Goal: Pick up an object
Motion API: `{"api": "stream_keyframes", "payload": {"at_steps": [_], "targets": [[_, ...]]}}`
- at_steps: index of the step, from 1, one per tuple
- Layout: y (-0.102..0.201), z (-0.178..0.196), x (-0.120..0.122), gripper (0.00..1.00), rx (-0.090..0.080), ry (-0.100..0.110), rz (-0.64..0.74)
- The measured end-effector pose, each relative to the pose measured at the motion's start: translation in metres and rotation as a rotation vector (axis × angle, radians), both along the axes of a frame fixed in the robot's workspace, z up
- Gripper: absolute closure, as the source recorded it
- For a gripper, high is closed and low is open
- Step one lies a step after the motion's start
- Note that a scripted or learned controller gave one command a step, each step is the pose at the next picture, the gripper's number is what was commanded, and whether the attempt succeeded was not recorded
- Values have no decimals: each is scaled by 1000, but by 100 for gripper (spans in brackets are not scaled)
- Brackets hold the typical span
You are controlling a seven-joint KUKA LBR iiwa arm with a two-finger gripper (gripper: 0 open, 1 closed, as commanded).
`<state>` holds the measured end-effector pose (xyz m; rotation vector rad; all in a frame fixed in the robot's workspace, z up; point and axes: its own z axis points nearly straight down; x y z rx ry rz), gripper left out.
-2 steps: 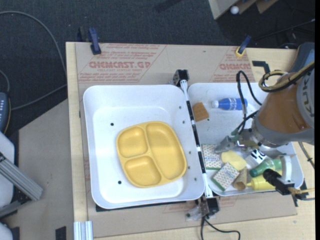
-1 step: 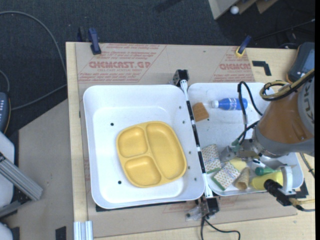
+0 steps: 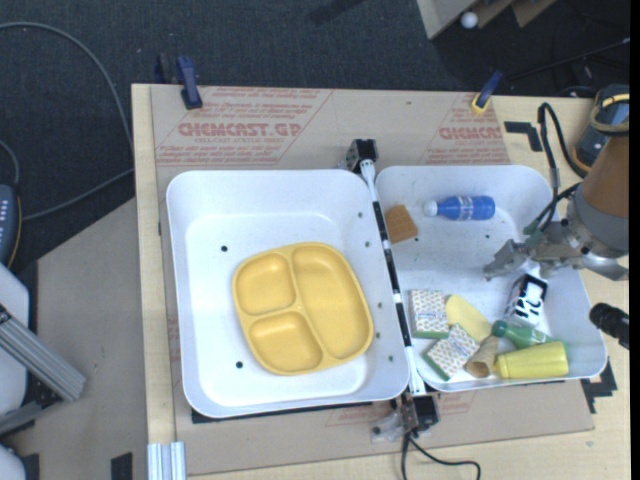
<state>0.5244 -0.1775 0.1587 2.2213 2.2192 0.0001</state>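
Nearest, a smooth yellow cylinder [image 3: 532, 360] lies beside a green piece [image 3: 520, 335], patterned packets [image 3: 430, 311] and a pale yellow lump [image 3: 466, 317] in the right bin [image 3: 480, 183]; the left bin [image 3: 200, 208] holds a glossy three-compartment yellow tray [image 3: 302, 307]. Mid-bin, the gripper [image 3: 512, 258] hangs low with splayed fingers gripping nothing, a black-and-white object [image 3: 528, 301] just beside it. Farther back lie a brown block [image 3: 401, 224] and a blue bottle [image 3: 460, 208].

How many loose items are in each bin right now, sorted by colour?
Left bin:
Yellow divided plate: 1

Right bin:
Blue bottle: 1
Brown block: 1
Yellow items: 2
Patterned packets: 2
Black and white item: 1
Green item: 1

Total: 9. The pile is cluttered, so some counts are approximate.
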Motion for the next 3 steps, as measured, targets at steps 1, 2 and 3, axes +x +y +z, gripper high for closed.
{"api": "stream_keyframes", "payload": {"at_steps": [1, 2, 3], "targets": [[44, -74, 70, 0, 1, 0, 1], [63, -59, 136, 0, 1, 32, -7], [12, -74, 64, 0, 1, 3, 1]]}}
